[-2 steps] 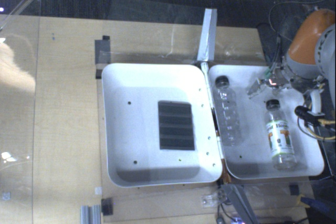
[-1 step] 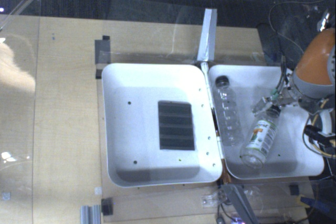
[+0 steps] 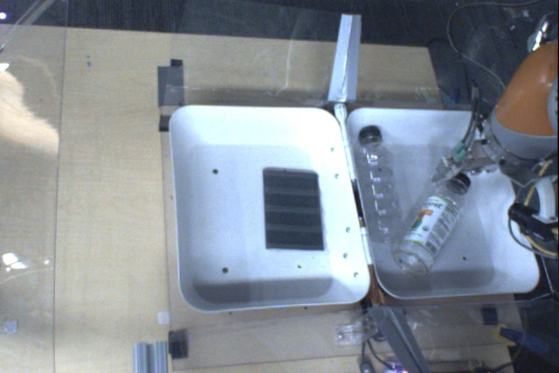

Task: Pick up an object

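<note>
- Pale wooden bench (image 3: 96, 214) under two shallow white bins, dark floor beyond the far edge, clear sheeting off to the left.
- Left bin (image 3: 210, 144): well to the left of the claw, carrying a dark ribbed rectangular pad (image 3: 293, 207) near its middle.
- Right bin (image 3: 489, 271): directly beneath the claw, holding two clear plastic bottles.
- Grey arm with its orange band (image 3: 529, 96) reaching in from the right, claw (image 3: 460, 160) low over the bin's far right part.
- Claw state: cannot tell how far apart the tips stand; thin metal parts and cabling blur together there. Nothing seen gripped between them.
- Labelled bottle (image 3: 428, 227): lying on its side, dark cap just below and beside the claw, seemingly close to touching, body running away down and to the left toward the near bin wall. Long axis on a diagonal, cap end nearest.
- Plain bottle (image 3: 377, 183): farther left of the claw, along the bin's left wall, dark cap pointing to the far edge, long axis roughly parallel to that wall. Apart from the labelled bottle at the cap ends, nearly meeting at the bases.
- Judgement: labelled bottle the likelier target, being the nearer. Grasp probably needs a closing line across the diagonal, and a shift down-left off the narrow cap onto the wider body.
- Risk, as a guess: round, slick bottle rolling or squirting out from a pinch at the cap.
</note>
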